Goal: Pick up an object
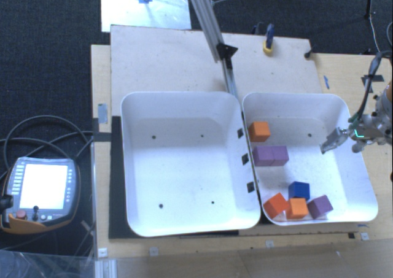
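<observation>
The right bin (pixel 295 96) holds several small blocks. An orange cube (pixel 260 131) lies near its left wall, with a longer purple block (pixel 271 155) just below it. At the front sit a blue cube (pixel 299 189), a red-orange cube (pixel 276 204), a smaller orange cube (pixel 298 208) and a purple cube (pixel 320 206), packed close together. My gripper (pixel 334 140) hangs over the right side of this bin, well to the right of the purple block and above the front cluster. Nothing shows in its grasp.
The left bin (pixel 178 96) stands beside the right one, their walls touching at the middle. A slanted metal pole (pixel 207 13) runs down to the bins' shared back corner. A teach pendant (pixel 40 194) lies at far left, and a yellow clamp (pixel 268 46) sits on the board behind.
</observation>
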`<state>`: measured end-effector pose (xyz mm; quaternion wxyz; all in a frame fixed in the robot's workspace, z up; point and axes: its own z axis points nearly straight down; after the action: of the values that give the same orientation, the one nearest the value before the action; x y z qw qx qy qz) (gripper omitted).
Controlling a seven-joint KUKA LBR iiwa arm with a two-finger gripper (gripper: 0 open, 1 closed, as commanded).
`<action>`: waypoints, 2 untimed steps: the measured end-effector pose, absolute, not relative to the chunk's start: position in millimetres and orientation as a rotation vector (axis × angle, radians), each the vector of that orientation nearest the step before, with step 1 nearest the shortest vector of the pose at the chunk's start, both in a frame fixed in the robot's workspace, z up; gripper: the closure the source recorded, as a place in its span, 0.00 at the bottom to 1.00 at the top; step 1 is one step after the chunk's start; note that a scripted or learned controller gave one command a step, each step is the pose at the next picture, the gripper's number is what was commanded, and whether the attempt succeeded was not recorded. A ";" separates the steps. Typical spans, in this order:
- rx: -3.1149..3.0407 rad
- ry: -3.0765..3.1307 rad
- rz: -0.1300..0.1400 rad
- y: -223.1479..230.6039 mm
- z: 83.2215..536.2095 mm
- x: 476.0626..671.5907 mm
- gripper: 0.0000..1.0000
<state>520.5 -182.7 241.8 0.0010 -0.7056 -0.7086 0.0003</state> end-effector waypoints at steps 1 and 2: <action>-2.218 -2.227 -0.002 -182.7 243.4 521.2 0.00; -2.217 -2.222 0.001 -177.9 195.2 513.2 0.00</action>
<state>513.2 -177.9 195.2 0.0012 -0.7063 -0.7079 0.0004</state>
